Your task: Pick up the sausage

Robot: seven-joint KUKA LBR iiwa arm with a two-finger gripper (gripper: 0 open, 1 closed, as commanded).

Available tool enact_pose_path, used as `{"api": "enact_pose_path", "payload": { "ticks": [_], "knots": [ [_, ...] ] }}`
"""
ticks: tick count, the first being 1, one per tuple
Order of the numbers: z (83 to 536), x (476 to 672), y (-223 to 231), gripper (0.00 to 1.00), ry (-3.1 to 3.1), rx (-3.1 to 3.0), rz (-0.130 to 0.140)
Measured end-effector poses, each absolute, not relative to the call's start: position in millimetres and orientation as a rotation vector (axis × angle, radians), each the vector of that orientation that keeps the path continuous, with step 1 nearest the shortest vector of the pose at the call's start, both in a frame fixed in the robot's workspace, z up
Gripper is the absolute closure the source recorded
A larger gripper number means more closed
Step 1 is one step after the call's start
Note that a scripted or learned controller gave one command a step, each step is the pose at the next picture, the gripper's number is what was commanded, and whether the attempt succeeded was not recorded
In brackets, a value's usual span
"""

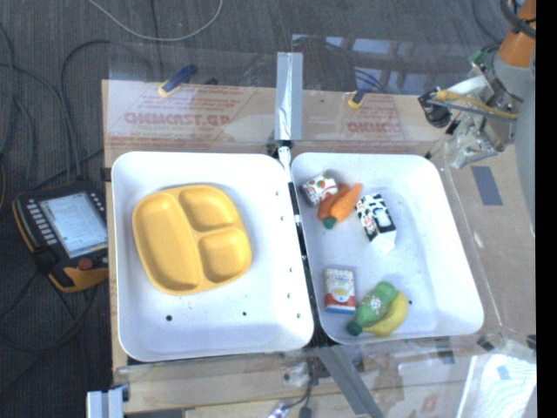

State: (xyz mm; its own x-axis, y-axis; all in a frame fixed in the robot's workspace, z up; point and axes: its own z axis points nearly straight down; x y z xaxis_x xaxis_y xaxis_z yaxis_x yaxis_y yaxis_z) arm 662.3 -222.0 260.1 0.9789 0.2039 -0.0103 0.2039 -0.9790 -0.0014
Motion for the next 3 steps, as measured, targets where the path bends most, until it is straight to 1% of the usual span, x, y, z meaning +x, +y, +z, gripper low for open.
{"api": "enact_pose_path", "payload": {
  "ticks": [1, 2, 3],
  "knots": [
    [260, 657.5, -222, 1.0, -0.32, -3.125, 0.016],
    [276, 659.3, -222, 1.0, -0.321, -3.125, 0.014],
    [269, 654.8, -222, 1.0, -0.32, -3.125, 0.016]
  ]
}}
